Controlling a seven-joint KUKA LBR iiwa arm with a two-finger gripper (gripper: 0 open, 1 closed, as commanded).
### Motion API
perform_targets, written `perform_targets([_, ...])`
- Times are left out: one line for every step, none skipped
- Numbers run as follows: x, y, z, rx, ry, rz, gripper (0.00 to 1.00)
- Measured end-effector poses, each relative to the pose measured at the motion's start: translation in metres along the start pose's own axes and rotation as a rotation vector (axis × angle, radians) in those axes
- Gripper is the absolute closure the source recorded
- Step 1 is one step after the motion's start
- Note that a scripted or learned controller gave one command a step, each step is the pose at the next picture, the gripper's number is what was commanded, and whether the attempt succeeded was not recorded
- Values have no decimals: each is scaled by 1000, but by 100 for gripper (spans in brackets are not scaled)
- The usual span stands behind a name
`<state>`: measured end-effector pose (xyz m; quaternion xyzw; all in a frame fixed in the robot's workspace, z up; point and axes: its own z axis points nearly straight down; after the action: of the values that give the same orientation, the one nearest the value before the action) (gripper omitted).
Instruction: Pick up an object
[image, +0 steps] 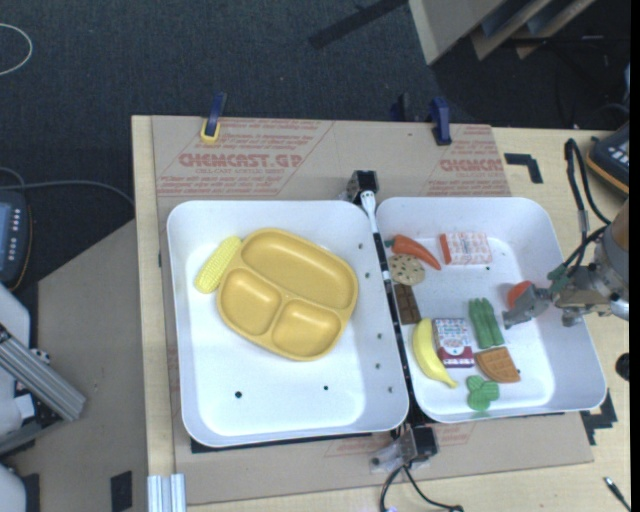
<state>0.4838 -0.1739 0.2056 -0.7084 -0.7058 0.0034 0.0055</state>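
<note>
Broccoli (481, 393) sits at right bin (560, 385) front edge, cracker (498, 365) just behind. Gripper (528, 306) over bin's right side, near red piece (519, 292); finger state can't tell. Banana (430, 352), green beans (485, 322) toward bin's middle. Risk: crowded items, likely grazing neighbours or closing on nothing.

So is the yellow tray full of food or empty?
Empty. The yellow tray shows bare compartments; the corn lies beside it in the left bin.

Gripper (527, 306) low at right, wrist level.
</note>
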Motion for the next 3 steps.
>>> perform_targets([0, 3, -6, -13, -3, -4, 0])
perform_targets([6, 2, 38, -7, 0, -4, 0])
perform_targets([13, 7, 98, -6, 0, -5, 0])
